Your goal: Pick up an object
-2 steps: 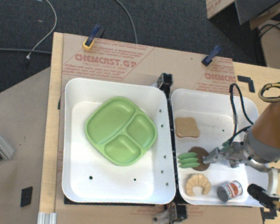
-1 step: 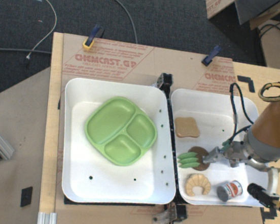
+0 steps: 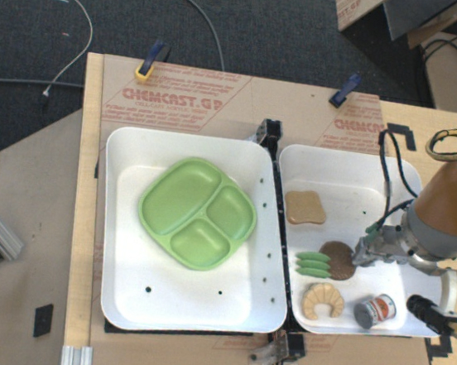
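Looks like the approach step: gripper [image 3: 367, 252] sits right over the brown patty [image 3: 338, 259] (can't tell its grip state). Next it needs to drop squarely onto it.

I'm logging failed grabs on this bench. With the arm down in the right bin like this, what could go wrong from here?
1. The gripper is down right beside the brown patty, which touches the green beans; it could nudge both instead of lifting one.
2. The croissant and small can lie near the bin's front wall; the can might roll if bumped.
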